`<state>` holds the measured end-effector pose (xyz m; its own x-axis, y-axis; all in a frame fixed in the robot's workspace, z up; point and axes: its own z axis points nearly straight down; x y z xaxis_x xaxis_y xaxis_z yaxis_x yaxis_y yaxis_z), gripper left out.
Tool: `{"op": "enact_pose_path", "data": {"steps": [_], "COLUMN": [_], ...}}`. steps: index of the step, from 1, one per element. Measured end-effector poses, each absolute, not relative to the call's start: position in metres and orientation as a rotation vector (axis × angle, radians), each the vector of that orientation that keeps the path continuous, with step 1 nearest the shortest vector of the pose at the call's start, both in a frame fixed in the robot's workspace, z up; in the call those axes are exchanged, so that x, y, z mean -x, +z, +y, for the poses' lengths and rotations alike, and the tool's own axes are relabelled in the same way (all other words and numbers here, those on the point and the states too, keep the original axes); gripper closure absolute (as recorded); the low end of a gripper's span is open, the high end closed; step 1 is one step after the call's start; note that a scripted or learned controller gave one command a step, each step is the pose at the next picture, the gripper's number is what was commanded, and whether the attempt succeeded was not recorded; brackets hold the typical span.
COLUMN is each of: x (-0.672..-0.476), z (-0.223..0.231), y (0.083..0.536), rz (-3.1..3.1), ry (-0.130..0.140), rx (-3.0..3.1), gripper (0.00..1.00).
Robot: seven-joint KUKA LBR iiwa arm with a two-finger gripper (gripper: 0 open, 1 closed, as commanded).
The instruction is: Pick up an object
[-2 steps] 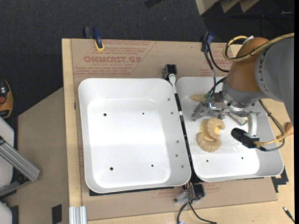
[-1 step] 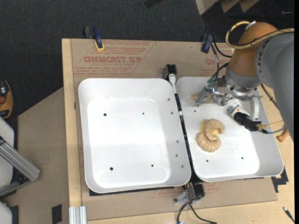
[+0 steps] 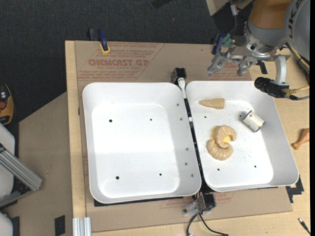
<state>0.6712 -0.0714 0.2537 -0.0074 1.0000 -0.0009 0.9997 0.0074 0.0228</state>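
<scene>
Croissant (image 3: 221,142) lying in right bin (image 3: 275,173).
End effector (image 3: 229,65) hovering beyond bin's far rim, fingers spread, grasping nothing.

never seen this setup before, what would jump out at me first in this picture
Two shallow white bins sit side by side on a brown board, and the right bin holds all three loose things: a tan coiled shell-like piece near its middle, a small cone toward its far edge, and a little white cylinder to the right. The arm, grey with an orange band, hangs above that bin's far edge, its gripper touching nothing.
</scene>
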Motion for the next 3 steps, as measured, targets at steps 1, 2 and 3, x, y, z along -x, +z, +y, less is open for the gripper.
{"op": "enact_pose_path", "data": {"steps": [1, 2, 3], "x": [-0.652, -0.652, -0.663], "z": [-0.082, -0.081, -0.02], "y": [0.408, 0.407, 0.339], "rz": [2.209, 2.219, 2.233], "ry": [0.021, 0.004, -0.006], "rx": [-2.207, -2.215, -2.22], "gripper": [0.0, 1.0, 1.0]}}
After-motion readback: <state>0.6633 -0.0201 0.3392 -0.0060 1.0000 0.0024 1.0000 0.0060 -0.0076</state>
